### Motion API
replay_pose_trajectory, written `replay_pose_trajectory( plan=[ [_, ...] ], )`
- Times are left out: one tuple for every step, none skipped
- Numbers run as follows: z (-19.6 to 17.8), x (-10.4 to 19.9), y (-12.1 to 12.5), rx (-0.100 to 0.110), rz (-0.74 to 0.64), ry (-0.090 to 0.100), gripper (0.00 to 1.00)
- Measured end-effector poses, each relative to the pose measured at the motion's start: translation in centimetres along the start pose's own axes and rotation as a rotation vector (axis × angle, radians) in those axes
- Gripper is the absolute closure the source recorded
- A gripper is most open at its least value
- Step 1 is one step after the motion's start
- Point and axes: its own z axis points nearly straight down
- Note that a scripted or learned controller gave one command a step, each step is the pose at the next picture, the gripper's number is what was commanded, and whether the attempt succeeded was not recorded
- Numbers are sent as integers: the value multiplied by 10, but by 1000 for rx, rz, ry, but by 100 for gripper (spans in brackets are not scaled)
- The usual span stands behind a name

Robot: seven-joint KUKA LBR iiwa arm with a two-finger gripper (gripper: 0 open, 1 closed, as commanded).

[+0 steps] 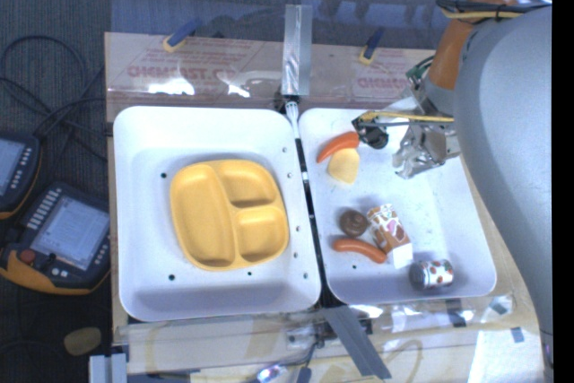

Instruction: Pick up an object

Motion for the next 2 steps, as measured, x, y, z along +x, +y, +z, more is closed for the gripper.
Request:
replay_pose_trajectory(
  plan=[
    [-7,-1,0,3,-3,-5,100],
    [60,15,9,0,27,42,100]
  ],
)
